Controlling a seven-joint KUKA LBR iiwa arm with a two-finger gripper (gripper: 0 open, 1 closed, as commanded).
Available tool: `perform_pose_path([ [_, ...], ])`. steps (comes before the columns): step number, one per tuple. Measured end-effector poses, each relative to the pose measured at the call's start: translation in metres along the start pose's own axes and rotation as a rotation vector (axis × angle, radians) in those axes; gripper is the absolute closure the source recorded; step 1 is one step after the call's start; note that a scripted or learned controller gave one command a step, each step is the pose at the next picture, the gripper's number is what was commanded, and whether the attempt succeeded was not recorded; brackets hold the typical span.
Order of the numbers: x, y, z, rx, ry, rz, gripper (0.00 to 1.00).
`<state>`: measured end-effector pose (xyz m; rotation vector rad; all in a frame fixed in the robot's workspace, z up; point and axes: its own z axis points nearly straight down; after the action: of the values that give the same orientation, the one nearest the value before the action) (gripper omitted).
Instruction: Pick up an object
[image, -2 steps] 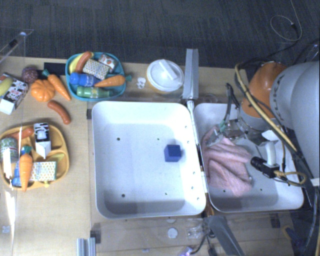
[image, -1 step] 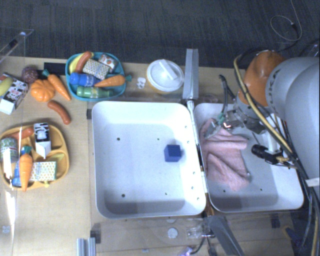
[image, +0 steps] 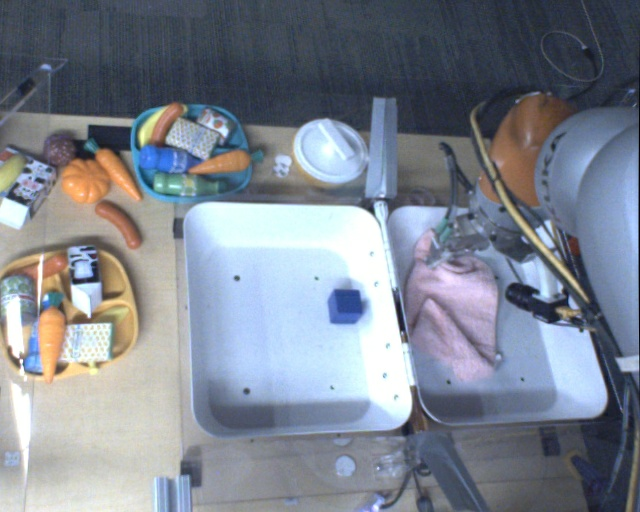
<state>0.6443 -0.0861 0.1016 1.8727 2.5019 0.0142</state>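
A crumpled pink cloth (image: 455, 315) lies in the right bin (image: 560, 385), against its left wall. My gripper (image: 456, 240) is low over the cloth's upper end, at the bin's far left corner, and it touches or nearly touches the fabric there. A small blue cube (image: 346, 305) rests on the floor of the left bin (image: 250, 330), right of centre and well away from the gripper.
The arm and its cables (image: 560, 250) cover the right bin's far right side. Left of the bins are a blue bowl of toy food (image: 190, 152), a yellow plate of toys (image: 70, 312), a toy pumpkin (image: 84, 181) and a sausage (image: 118, 222). A white lidded bowl (image: 330, 150) stands behind the left bin.
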Motion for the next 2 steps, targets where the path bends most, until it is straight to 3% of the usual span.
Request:
perform_pose_path([
  [1, 0.008, 0.007, -0.149, 0.011, 0.005, -0.034, 1.00],
  [2, -0.004, 0.000, -0.044, 0.015, 0.008, -0.074, 1.00],
])
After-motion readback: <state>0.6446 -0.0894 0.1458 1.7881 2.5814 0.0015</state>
